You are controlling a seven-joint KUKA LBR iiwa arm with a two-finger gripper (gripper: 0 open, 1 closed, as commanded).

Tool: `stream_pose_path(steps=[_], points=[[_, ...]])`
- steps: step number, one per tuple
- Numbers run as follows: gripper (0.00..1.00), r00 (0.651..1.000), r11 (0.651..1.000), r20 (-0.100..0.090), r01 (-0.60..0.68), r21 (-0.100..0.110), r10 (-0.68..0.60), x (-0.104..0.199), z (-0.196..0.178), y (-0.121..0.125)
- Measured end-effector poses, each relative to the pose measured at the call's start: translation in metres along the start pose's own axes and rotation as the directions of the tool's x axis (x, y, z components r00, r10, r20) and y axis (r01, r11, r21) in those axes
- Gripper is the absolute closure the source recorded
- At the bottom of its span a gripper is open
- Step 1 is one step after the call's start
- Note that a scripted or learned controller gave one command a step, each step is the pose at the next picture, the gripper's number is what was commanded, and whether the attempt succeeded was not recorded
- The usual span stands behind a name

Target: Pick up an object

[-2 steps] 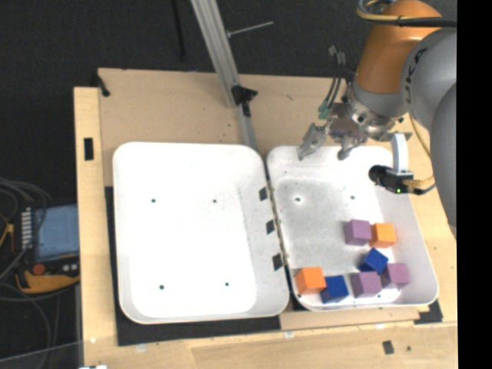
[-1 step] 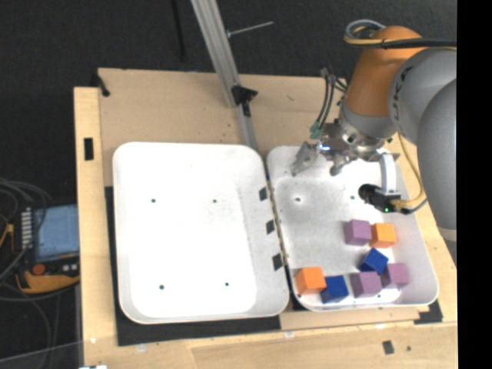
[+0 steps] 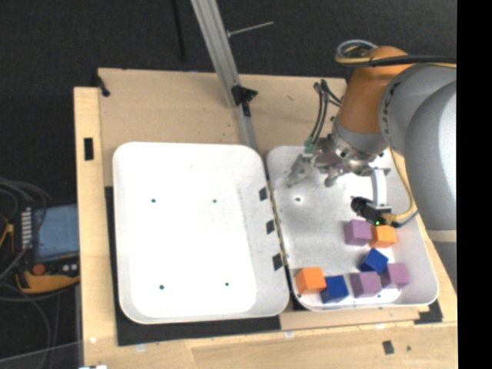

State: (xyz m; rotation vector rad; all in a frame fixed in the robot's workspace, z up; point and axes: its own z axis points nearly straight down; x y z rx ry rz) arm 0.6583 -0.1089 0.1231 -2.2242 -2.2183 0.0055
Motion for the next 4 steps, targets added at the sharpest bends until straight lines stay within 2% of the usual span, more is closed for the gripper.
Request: stream_pose_path(steps=[1,3,4], points=[[1.0,1.0,1.0,-0.002,-0.006,-0.006,0.006,-0.001,-0.014,0.001],[1.0,1.0,1.0,-0.001,0.005,-0.009,-0.005,0.005,-0.112,0.008],[1.0,1.0,1.0,-0.002,0.008,-0.002,-0.008,0.054,-0.102,-0.009]])
